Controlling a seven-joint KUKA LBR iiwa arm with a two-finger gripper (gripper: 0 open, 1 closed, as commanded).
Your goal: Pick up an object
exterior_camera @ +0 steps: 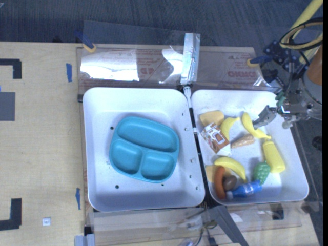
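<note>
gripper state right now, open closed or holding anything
gripper: cannot be told. It hangs over the right bin, close to a yellow banana, with nothing visibly held.

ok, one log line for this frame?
gripper: over right bin, above banana | holding: nothing seen | left bin: blue tray

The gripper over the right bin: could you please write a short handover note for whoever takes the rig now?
Gripper: low over the right bin, near its upper right part, next to a banana. Nothing shows between its fingers.
Things: the toy foods lie in the right bin, among them a second banana and a blue bottle. The left bin bears a blue divided tray.
Done: no pick yet.
Left: grasp one object and lift it.
</note>
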